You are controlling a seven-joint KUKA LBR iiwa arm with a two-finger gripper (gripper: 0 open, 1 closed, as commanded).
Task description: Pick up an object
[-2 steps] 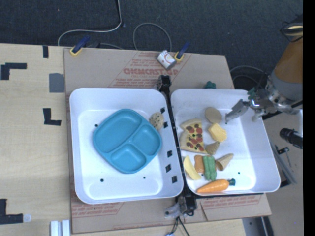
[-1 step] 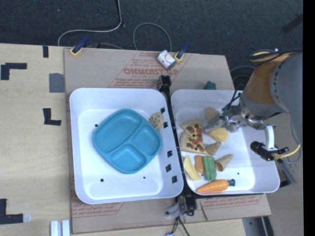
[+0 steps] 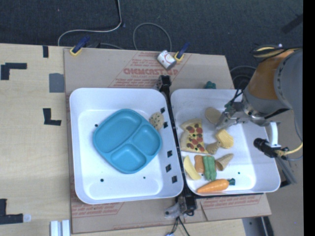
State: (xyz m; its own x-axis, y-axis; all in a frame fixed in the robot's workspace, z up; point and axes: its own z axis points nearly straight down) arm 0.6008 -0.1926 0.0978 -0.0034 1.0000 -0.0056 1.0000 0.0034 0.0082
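The right bin (image 3: 263, 178) holds toy food: a pizza slice (image 3: 193, 135), a yellow chunk (image 3: 225, 139), a tan round piece (image 3: 212, 114), a green pickle (image 3: 210, 167), an orange sausage (image 3: 199, 162), a banana slice (image 3: 190, 168), a cone (image 3: 224, 161) and a carrot (image 3: 214, 186). My gripper (image 3: 222, 123) reaches in from the right and sits low in this bin. It is between the tan piece and the yellow chunk, just above the chunk. I see nothing lifted.
The left bin (image 3: 81, 132) holds a blue divided plate (image 3: 128, 140), and a speckled cookie (image 3: 157, 120) lies by the dividing wall. Clamps and a white tape roll (image 3: 166, 59) rest on the cardboard behind the bins. The arm's body (image 3: 275, 82) hangs over the right bin's far right side.
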